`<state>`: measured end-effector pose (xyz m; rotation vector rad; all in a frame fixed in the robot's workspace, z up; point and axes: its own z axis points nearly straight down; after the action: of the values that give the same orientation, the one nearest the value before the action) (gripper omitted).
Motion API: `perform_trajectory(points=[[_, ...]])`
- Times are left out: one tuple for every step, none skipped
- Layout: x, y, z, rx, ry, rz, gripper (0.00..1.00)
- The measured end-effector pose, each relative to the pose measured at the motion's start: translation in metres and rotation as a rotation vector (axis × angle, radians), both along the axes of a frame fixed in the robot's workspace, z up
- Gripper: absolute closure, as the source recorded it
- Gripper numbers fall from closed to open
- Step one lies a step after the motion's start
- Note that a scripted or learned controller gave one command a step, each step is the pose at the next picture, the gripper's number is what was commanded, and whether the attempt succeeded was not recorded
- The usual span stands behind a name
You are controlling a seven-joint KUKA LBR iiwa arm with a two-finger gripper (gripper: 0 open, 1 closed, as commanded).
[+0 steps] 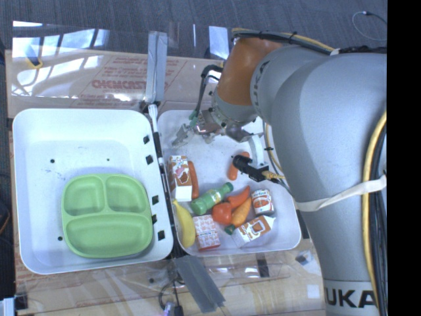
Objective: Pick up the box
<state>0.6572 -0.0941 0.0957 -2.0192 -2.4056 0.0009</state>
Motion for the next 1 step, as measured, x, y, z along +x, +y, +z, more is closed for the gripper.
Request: perform_trajectory(points=[[0.0006,0.001,0.0106,0.0,0.001,0.005,1.0]])
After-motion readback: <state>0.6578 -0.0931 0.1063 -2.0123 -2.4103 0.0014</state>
